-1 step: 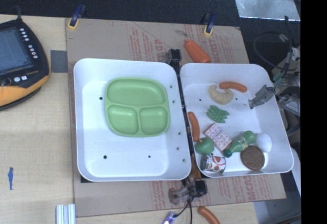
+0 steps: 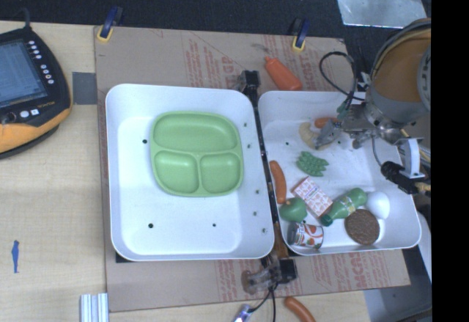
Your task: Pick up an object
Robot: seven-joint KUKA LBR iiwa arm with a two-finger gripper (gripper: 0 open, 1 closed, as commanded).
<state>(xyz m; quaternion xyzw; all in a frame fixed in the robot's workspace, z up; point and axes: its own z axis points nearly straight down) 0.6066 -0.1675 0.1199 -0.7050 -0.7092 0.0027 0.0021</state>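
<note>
A green divided plate point(image 2: 196, 152) lies mid left bin point(image 2: 121, 166) with bare floor around it. The right bin point(image 2: 282, 111) crowds toys along its near edge. The gripper point(image 2: 327, 136) hangs near the far edge; jaws' state cannot be told.

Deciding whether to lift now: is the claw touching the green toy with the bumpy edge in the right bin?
Apart. The camera view shows bare white bin floor between the claw and the green toy, which lies below it toward the bin's middle.
</note>
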